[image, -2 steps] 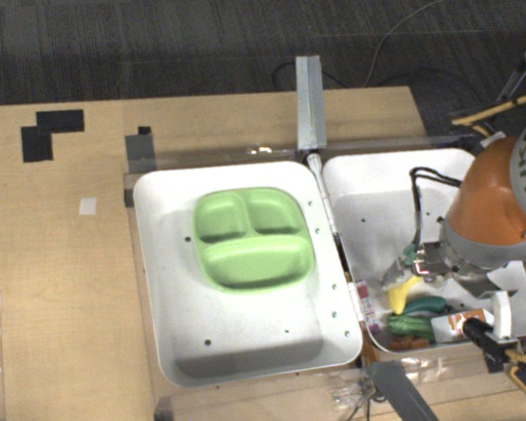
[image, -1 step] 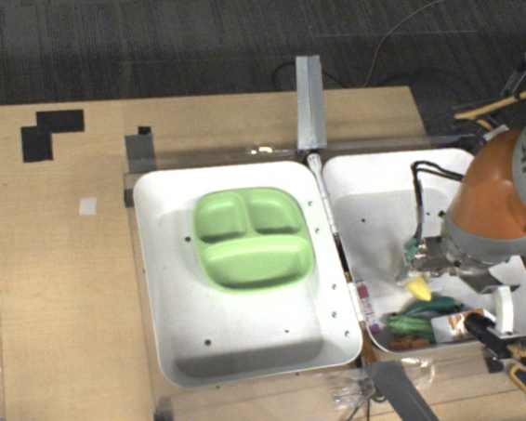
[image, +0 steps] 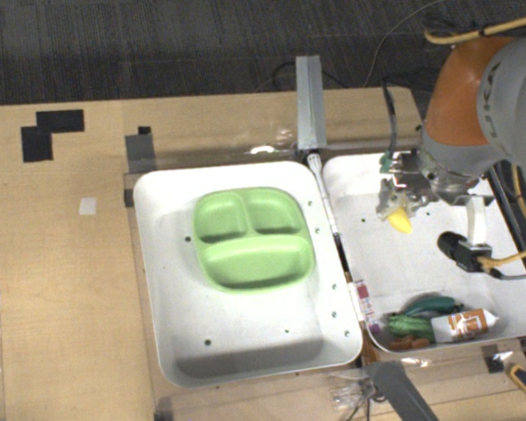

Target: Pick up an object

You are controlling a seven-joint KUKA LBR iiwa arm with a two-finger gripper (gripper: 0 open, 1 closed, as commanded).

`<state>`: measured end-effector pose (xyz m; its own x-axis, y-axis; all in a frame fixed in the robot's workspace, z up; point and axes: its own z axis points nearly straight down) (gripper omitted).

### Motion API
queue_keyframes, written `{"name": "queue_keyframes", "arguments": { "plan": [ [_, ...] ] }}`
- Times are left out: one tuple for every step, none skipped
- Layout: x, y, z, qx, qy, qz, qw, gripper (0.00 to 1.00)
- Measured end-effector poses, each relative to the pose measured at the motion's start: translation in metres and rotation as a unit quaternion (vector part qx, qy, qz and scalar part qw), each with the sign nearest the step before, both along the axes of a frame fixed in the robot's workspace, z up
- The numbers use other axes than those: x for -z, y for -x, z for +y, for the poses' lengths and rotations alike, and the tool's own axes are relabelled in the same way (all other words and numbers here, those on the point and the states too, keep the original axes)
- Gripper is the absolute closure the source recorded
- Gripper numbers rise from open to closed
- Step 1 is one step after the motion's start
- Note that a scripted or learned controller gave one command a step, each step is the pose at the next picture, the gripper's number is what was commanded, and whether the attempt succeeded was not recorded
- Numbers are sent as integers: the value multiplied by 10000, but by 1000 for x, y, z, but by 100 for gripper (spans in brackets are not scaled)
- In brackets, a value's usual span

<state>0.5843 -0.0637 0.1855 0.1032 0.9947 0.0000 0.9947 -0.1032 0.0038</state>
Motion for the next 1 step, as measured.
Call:
{"name": "queue_keyframes", "arguments": {
  "plan": [
    [-54, -14, -2, -921, 6, -4, 9958, 100]
  ]
}}
